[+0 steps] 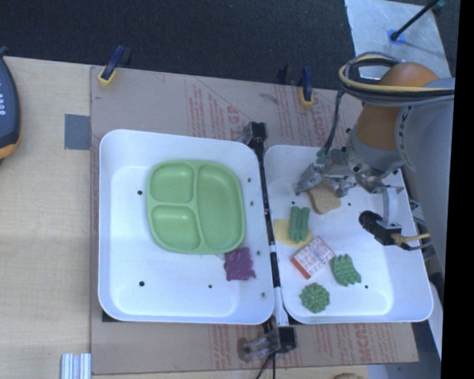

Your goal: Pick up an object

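Claw [326,184] hovers over the tan bread piece [324,201], fingers too blurred to tell their spread.

Two bins side by side.
Left bin [117,218]: divided plate [196,206]. Right bin [406,289]: small box [313,257] among toy foods.

No text can be read with certainty. Red printing is seen on the brown cardboard sheet [186,103] under the two bins, along its far and near edges, but the letters are too blurred. The small red and white packet [313,257] in the right bin [405,304] carries print that is also illegible.
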You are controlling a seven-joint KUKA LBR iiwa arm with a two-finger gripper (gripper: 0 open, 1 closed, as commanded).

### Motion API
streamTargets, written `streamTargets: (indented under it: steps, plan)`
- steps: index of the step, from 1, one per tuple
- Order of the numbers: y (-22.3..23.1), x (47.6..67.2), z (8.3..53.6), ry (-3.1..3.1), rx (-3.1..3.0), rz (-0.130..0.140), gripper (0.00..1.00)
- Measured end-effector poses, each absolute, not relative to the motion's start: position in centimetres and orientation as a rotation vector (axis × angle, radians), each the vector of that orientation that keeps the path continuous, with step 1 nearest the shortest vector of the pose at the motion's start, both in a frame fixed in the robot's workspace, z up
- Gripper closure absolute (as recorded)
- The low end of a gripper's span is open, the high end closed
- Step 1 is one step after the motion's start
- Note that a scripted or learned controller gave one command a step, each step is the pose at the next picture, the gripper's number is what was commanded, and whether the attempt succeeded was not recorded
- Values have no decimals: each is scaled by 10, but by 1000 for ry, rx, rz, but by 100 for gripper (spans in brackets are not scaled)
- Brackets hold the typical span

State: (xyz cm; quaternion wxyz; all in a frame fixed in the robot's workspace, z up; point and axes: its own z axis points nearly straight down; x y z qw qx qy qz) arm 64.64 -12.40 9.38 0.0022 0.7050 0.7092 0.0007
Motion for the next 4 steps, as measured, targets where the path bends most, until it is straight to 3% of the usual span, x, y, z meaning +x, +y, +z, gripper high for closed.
streamTargets:
  steps: [1, 2, 3, 4]
  plan:
    - [-124, 658, 93, 2228, 2213, 0, 0]
    - [-99, 615, 94, 2225, 2216, -3, 0]
    - [-98, 601, 94, 2223, 2216, -2, 0]
    - [-120, 659, 93, 2226, 2212, 2, 0]
